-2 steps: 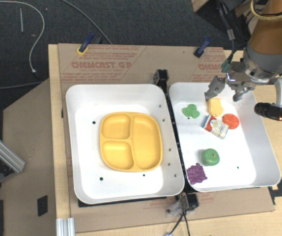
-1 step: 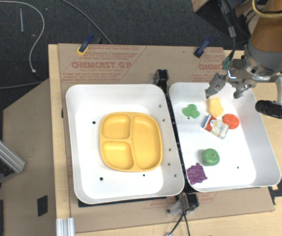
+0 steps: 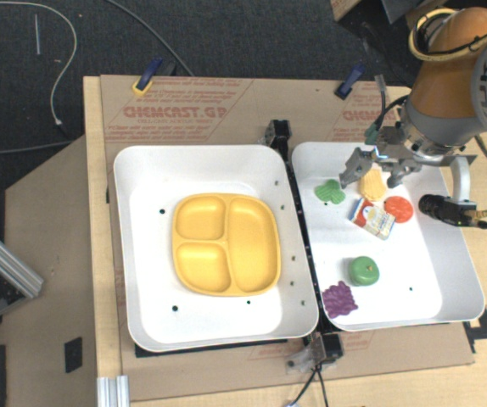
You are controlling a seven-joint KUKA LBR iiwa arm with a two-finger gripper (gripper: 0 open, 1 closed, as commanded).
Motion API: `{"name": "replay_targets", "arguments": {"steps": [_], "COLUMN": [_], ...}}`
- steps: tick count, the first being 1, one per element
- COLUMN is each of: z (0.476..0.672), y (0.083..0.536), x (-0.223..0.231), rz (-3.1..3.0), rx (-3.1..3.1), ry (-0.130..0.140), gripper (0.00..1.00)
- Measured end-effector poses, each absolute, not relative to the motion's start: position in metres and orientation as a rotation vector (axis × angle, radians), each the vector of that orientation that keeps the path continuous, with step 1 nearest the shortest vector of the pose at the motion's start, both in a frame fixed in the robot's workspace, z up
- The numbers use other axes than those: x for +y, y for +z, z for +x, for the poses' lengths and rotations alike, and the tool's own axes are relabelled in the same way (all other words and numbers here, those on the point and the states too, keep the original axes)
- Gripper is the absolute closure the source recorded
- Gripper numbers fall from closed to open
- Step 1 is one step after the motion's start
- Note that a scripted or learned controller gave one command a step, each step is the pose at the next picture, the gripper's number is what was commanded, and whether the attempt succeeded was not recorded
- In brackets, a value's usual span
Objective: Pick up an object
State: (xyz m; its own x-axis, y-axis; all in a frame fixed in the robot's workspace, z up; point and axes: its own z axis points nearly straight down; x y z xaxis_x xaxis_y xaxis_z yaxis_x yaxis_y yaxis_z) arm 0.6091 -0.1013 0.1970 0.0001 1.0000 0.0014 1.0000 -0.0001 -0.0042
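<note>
In the right bin, purple grapes lie nearest, then a green apple, a small carton and a green piece. Farther back, the jaws stand released above a yellow piece. A yellow tray sits in the left bin.

bench: brown cardboard-covered top, printed sheet | left white bin and right white bin sit side by side on it, nearly touching | blue clamps at back edge | black bracket between bins at rear
</note>
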Motion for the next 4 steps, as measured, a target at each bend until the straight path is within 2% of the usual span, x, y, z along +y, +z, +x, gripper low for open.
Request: {"name": "replay_targets", "arguments": {"steps": [2,3,4], "z": [0.607,0.610,0.607], "y": [0.087,0.103,0.166], "x": [-0.096,-0.098,-0.102], "rz": [-2.224,-2.233,-2.225], "rx": [-2.224,-2.230,-2.223], "ry": [0.000,-0.010,-0.005], "gripper": [0.00,1.00,1.00]}}
